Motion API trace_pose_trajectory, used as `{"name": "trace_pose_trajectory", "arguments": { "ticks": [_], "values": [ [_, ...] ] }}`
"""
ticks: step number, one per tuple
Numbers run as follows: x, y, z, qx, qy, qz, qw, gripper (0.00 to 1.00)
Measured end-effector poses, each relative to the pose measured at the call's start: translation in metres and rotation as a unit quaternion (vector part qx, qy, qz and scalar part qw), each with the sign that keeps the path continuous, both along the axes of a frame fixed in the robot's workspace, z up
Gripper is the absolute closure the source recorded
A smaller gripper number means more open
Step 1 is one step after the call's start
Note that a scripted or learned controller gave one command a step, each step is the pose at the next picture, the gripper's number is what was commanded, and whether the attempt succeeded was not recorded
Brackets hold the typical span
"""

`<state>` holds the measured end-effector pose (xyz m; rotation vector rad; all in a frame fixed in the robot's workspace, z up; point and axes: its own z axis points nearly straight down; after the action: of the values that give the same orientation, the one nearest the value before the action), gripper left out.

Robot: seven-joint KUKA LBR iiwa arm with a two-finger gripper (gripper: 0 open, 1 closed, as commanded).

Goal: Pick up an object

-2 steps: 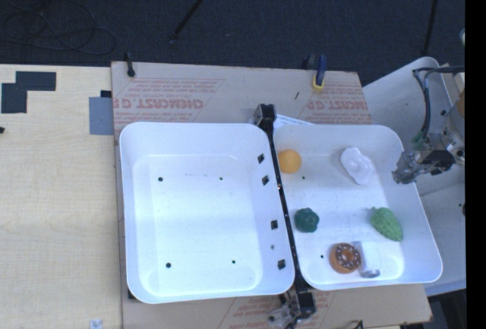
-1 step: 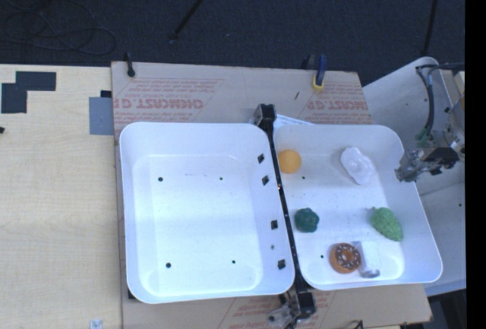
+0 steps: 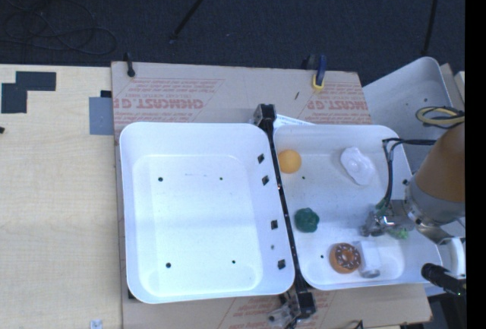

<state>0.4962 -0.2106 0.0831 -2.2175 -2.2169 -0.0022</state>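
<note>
donut point(image 3: 345, 257) sits at six o'clock in the right bin point(image 3: 326, 139), green lump point(image 3: 307, 219) toward nine, orange ball point(image 3: 289, 161) at eleven, white piece point(image 3: 358, 166) at one. gripper point(image 3: 377, 223) hangs low at three o'clock, apparently lining up a grab; whether it's closed, can't tell.

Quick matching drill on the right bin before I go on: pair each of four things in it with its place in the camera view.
Things:
1. orange ball
2. green object
3. doughnut
4. clear white object

Places:
A. near the bin's front edge, right of the green object and lower in the view
B. back left, close to the divider between the bins
C. back, right of the orange ball
D. middle left, in front of the orange ball

Pairs: 1-B, 2-D, 3-A, 4-C
</note>
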Motion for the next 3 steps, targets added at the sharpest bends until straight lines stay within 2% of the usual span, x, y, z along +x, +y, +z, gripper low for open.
{"name": "trace_pose_trajectory", "arguments": {
  "ticks": [1,2,3],
  "values": [
    [0.094,0.039,0.112,-0.0037,-0.009,0.005,0.9999,1.00],
    [0.087,0.036,0.115,-0.0025,0.000,0.001,1.0000,1.00],
    [0.051,0.041,0.002,-0.0021,-0.001,-0.001,1.0000,1.00]
  ]
}}
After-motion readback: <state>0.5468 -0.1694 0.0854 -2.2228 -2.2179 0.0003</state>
